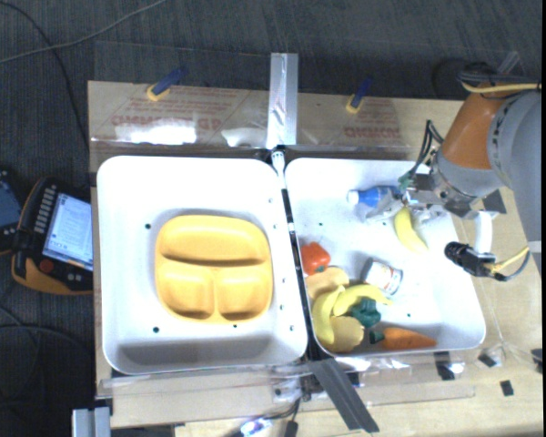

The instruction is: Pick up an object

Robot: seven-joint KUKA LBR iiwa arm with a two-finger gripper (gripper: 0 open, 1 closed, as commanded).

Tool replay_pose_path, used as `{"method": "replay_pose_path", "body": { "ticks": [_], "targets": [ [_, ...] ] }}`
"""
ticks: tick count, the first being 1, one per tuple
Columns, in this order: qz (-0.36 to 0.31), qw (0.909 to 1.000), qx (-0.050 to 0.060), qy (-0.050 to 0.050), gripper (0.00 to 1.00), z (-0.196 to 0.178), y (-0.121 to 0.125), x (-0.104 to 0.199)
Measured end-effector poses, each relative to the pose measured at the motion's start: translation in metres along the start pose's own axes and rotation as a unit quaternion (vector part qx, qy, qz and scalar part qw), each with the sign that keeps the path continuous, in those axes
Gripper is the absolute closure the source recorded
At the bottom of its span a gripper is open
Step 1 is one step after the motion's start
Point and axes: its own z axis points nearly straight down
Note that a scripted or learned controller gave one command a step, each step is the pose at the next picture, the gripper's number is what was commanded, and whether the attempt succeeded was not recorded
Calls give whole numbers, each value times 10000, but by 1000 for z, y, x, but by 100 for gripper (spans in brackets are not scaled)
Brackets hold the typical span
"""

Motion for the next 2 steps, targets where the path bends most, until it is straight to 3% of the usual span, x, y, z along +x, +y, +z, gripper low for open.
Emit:
{"method": "replay_pose_path", "body": {
  "ticks": [1, 2],
  "targets": [
    [-9, 10000, 22, -9, 100, -7, -1, 0],
    [582, 9983, 29, -30, 100, -117, -18, 50]
  ]
}}
